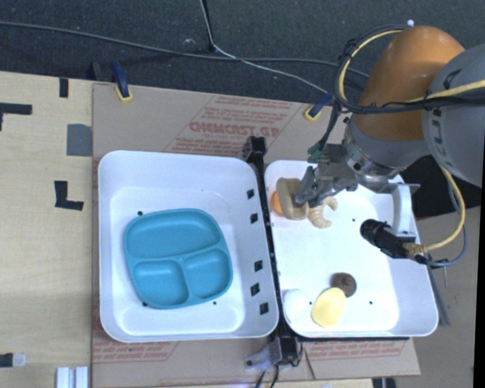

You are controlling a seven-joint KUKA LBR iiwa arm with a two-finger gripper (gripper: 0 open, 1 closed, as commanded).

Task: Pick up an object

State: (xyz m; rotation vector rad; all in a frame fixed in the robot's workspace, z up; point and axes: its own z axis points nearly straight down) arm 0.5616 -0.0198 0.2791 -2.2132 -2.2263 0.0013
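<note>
Start with the tabletop (pixel 30 218), which carries two white bins side by side. The left bin (pixel 114 174), at centre-left of the frame, contains a blue divided plate (pixel 177 257). The right bin (pixel 382 322), at centre-right, contains the candidate objects.

The arm (pixel 415 72) enters from the upper right of the frame. Its jaws (pixel 316 189) are positioned low over the upper-left corner of the right bin, directly at a tan and orange object (pixel 289 198) that lies there. You cannot tell from this view whether the jaws are released or clenched, nor whether the object sits between them.

A yellow object (pixel 329 307) rests near the bottom edge of the right bin. A small brown round object (pixel 344 283) lies just above it, touching or nearly so.

Judge the task as in progress: the approach to the tan and orange object appears complete. Confirmed grasp and lift remain.
</note>
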